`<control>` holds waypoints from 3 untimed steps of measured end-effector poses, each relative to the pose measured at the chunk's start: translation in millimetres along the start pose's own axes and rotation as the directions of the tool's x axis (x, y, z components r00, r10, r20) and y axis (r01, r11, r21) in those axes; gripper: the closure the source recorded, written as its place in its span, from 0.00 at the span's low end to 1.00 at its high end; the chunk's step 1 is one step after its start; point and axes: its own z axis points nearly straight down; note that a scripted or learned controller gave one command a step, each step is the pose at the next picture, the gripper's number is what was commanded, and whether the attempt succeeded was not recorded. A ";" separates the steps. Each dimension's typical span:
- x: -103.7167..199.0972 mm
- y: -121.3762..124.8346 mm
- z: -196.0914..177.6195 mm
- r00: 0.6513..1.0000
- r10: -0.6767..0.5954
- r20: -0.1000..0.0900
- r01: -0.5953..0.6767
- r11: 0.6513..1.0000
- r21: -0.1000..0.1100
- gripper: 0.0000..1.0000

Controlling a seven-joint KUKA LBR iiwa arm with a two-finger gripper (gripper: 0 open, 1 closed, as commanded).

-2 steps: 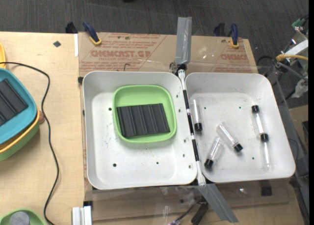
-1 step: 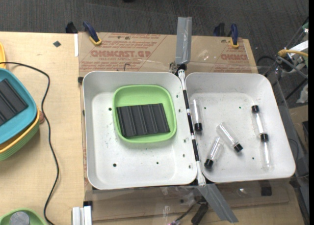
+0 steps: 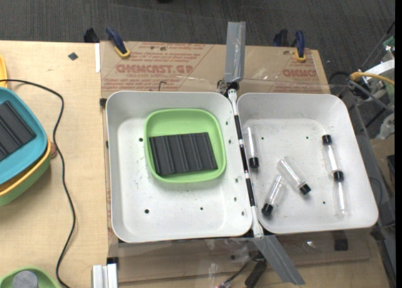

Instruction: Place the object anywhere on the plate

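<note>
A pale wooden bench [image 3: 56, 217] carries two shallow white bins, the left bin [image 3: 125, 217] and the right bin [image 3: 352, 155] touching side by side on a sheet of brown cardboard [image 3: 169, 66]. A black cable [image 3: 63, 155] snakes across the wood beside stacked teal and green trays [image 3: 25, 148].

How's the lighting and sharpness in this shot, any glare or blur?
Camera view: even, soft light; faint shadows inside the left bin around the green plate. The clear tubes in the right bin look pale and hard to outline. Mostly sharp, no strong glare.
</note>
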 end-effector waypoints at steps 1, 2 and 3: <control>-10.8 -11.1 17.1 1.000 0.005 -0.001 -0.005 1.000 0.000 0.00; -20.3 -3.2 17.2 1.000 0.008 0.000 -0.008 1.000 0.000 0.00; -39.0 -6.4 1.4 1.000 0.009 -0.002 -0.009 1.000 0.001 0.00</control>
